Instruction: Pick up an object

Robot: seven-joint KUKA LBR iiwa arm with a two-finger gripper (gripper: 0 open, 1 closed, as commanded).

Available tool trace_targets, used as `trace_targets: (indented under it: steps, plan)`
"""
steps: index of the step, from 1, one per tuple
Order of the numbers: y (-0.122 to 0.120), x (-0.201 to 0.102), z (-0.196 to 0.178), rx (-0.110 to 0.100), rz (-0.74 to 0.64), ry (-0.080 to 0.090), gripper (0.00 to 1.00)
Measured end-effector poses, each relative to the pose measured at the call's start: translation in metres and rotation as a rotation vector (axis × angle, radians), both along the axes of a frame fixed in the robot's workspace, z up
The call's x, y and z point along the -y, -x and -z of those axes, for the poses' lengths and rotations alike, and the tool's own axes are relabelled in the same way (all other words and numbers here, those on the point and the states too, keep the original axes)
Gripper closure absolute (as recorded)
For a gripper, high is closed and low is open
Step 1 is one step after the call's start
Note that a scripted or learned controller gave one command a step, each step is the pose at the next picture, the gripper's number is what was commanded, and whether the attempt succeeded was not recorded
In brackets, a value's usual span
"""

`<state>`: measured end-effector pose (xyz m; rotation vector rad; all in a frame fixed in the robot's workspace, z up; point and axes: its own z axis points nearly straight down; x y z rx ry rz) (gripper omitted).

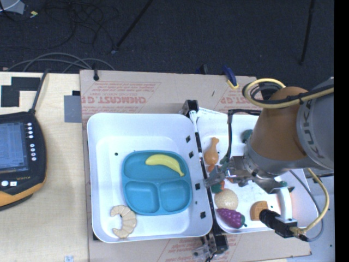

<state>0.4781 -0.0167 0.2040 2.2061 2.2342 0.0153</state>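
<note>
My gripper hangs low over the left part of the right bin, close to the divider between the bins. Just under it lie a small green and red piece and a beige round bun. An orange drumstick-shaped toy lies just above it. Below the bun sits a purple bunch of grapes, with an orange cookie to its right. I see nothing clearly held.
The left bin holds a blue divided plate with a yellow banana on it, and a croissant at its lower left. A tablet-like pendant lies on the bench at far left. The arm's orange band overhangs the right bin.
</note>
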Motion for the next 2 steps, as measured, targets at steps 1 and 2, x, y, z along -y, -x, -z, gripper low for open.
trace_targets:
  steps: [1, 2]
  plan:
    - [0.002, 0.007, -0.003, -0.014, 0.013, 0.004, 1.0]
    - [0.001, -0.056, -0.192, 0.007, 0.005, 0.001, 1.0]
